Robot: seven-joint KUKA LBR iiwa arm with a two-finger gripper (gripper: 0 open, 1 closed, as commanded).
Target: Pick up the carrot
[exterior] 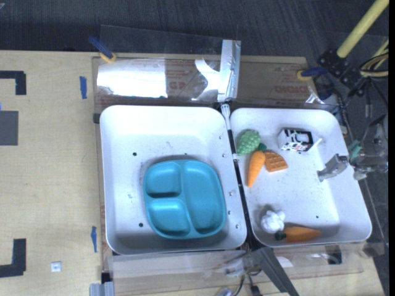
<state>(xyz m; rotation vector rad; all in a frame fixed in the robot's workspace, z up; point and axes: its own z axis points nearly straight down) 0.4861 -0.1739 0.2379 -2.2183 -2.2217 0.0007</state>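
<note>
In the right bin (345,217), the carrot (255,167) sits near the left wall, upper half, fat end up by the green leafy thing (248,141) and the point aimed down. Its right side is touching or nearly touching a little orange waffle-looking piece (275,163). There's actually a second carrot-ish item (299,232) lying flat along the bottom edge of the same bin, with a white fluffy lump (271,220) just beside its left end. Up top in that bin is a black and white toy (295,140), maybe a cow, too small to be sure.

The gripper (334,166) is at the right side of this bin, well apart from both carrots, nothing between its fingers that I can see. It's a greyish blur against the white, so honestly can't tell if it's spread or closed.

The left bin (123,134) has a blue divided plate (184,197) sitting in its lower middle. Both bins rest on the wooden bench (43,184).
</note>
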